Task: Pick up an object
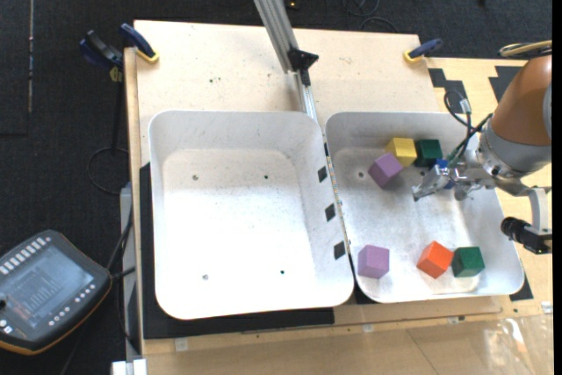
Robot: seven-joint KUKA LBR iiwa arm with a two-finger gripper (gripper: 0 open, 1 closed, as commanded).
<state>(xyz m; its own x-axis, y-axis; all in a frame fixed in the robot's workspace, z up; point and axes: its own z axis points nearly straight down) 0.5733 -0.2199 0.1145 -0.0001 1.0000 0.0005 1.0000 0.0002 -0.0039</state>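
end effector (436, 183) over right bin (492, 129) — near green cube (428, 152), yellow cube (404, 148)

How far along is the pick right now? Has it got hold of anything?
Done: the arm has reached into the right bin. In hand: the pincer sits low by the far cluster, just below the dark green block and yellow block, right of a purple block. No block shows between its fingers. Left: grasp and lift. All six blocks look to be resting in the bin.
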